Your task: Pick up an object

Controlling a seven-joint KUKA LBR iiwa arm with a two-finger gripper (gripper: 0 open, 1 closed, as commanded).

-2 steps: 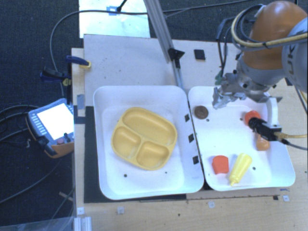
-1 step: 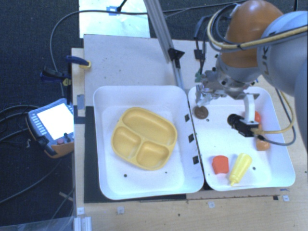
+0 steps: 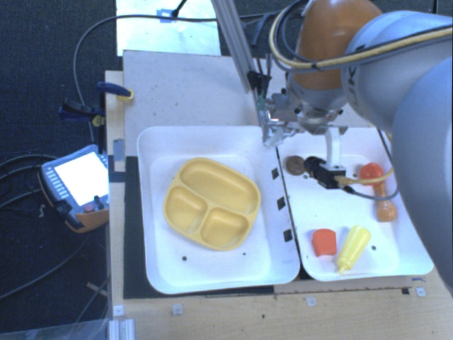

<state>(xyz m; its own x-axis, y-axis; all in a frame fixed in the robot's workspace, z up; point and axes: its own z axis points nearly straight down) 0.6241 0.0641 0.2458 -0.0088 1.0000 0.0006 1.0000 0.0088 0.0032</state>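
Dark carpet floor (image 3: 49, 55) with black cables (image 3: 85, 41). Pale board surface (image 3: 184, 91), wooden edge in front. Lit handheld screen (image 3: 76, 184) at left. Blue clamps (image 3: 106, 98) on edge.

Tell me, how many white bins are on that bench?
2. The left bin holds a yellow divided plate; the right bin, beside it, holds small items, partly under the arm.

Tray (image 3: 212, 202) in left bin (image 3: 152, 261)
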